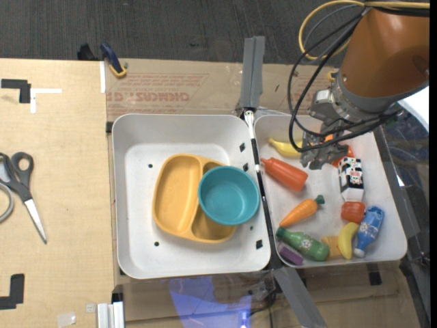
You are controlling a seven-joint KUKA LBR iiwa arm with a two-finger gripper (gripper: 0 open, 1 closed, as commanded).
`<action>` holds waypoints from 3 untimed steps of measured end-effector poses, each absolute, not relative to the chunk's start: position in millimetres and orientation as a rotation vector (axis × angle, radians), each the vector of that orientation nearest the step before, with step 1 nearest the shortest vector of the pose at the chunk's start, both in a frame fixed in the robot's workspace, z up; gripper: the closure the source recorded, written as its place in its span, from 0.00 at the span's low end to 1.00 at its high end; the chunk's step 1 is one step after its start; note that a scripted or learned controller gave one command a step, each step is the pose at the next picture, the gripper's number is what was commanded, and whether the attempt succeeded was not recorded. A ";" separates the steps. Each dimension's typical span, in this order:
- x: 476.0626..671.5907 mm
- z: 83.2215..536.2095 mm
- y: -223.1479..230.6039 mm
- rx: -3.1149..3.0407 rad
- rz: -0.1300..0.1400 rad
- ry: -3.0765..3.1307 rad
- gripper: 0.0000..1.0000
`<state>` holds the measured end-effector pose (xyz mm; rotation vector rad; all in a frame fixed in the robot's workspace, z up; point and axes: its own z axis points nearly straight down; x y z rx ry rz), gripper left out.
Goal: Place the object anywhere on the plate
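Note:
A yellow divided plate lies in the left bin, and a teal bowl rests on the plate's right part. My gripper hangs low over the back of the right bin, between a yellow banana and a black-and-white milk carton. Something orange-red shows just right of the gripper, partly hidden by it. An orange-red bottle-shaped toy lies just left of and below the gripper. A carrot sits near the middle of the bin.
The front of the right bin holds a red tomato, a blue bottle, a second banana, a green bottle and a purple piece. Scissors lie on the bench at the left. Cables loop above the gripper.

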<state>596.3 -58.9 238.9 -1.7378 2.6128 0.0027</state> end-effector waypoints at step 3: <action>660.0 210.7 -35.7 -2.434 -0.001 1.976 1.00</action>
